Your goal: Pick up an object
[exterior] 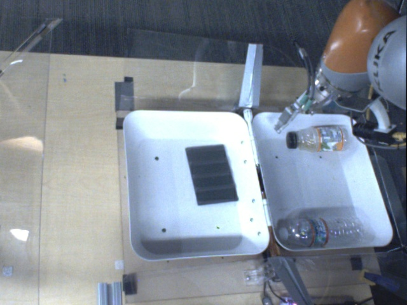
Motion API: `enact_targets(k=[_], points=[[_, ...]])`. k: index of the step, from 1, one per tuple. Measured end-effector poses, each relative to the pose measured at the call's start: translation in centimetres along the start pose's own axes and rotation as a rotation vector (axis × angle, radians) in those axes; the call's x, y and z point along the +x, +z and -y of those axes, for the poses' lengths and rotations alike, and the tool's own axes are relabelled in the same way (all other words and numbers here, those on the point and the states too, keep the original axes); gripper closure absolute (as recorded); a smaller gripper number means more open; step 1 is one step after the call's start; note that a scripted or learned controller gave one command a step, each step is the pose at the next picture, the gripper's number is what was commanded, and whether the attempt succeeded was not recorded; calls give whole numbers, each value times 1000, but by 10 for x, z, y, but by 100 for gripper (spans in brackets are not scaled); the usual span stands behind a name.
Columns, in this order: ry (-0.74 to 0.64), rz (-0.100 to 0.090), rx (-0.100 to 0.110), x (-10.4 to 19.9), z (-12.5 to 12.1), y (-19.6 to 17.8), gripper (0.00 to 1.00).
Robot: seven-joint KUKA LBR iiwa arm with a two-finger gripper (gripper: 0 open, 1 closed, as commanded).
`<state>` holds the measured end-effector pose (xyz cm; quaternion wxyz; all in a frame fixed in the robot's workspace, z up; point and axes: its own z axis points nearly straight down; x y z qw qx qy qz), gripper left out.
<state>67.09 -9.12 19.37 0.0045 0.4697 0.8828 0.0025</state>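
Observation:
My gripper (281, 126) hangs over the back left corner of the right bin (372, 183), reaching in from the upper right. Just right of its tip lies a small bottle (318, 139) of amber liquid on its side, black cap pointing toward the gripper and a short gap between them. A clear plastic bottle (321, 231) with a blue label lies along the right bin's front wall. A flat black ribbed block (212, 174) rests in the middle of the left bin (146, 170).
The grey arm with its orange band (356, 33) fills the upper right above the right bin. An upright grey post (251, 75) stands behind the seam between the bins. Black cables (381, 132) run along the right bin's right side.

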Motion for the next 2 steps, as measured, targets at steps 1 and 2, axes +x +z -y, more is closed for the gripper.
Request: enact_targets(k=[1,2], points=[[20,0,0,-12,9,46,0],[18,0,1,-35,56,106,0]])
